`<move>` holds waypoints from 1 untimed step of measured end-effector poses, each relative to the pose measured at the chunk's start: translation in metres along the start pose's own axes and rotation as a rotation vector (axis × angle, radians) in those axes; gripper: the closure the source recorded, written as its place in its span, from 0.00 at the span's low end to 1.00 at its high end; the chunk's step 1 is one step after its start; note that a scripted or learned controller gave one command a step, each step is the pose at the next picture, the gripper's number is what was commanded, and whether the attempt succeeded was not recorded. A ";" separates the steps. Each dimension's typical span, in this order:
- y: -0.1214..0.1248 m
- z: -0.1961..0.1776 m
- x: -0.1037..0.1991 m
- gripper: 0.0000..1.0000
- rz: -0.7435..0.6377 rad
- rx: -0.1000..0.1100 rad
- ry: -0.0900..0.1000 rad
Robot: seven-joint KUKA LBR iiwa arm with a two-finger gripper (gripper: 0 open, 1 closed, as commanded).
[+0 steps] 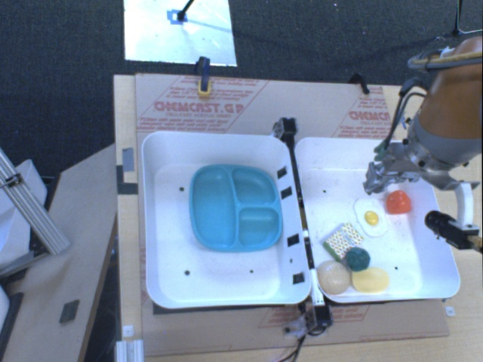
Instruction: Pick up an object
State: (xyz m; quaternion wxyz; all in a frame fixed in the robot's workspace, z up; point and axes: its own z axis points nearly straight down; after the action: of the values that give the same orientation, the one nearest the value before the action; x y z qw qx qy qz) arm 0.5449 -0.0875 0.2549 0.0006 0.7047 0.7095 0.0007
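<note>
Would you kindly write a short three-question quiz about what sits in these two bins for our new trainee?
1. True or false: the blue divided tray lies in the left bin.
2. Which item lies nearest the end effector? A) red object B) yellow object C) teal ball
3. Fill in: the fried egg toy lies in the ___ bin.

Key: 1 true; 2 A; 3 right.

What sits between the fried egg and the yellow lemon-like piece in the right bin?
In the camera view, a dark teal ball lies between the fried egg and the yellow piece, touching the latter.
</note>
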 end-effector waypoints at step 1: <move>-0.002 -0.004 0.053 1.00 0.000 0.000 0.000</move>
State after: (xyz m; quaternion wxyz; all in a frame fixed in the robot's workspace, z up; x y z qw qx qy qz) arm 0.5425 -0.0343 0.2591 0.0004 0.7045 0.7097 0.0008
